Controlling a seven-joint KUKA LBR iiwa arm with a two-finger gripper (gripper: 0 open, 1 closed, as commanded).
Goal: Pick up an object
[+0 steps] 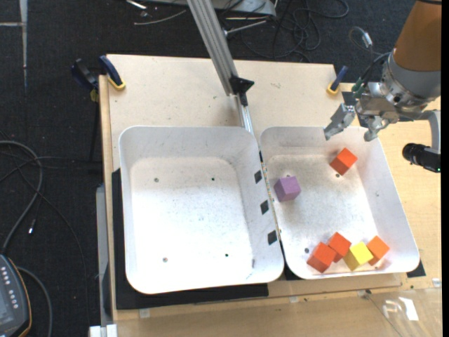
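Observation:
My gripper [353,128] hangs open above the far edge of the right bin [393,202], with nothing between its fingers. An orange cube [344,161] lies just below it in the bin's far part. A purple cube [287,187] sits toward the bin's left side. At the near right corner cluster two orange cubes [330,251], a yellow cube [358,255] and another orange cube [377,248].
The left bin [133,209] stands beside the right one. A slanted metal rail [214,37] runs from the top down to the gap between the bins. Clamps [112,72] sit at the bench's far corners.

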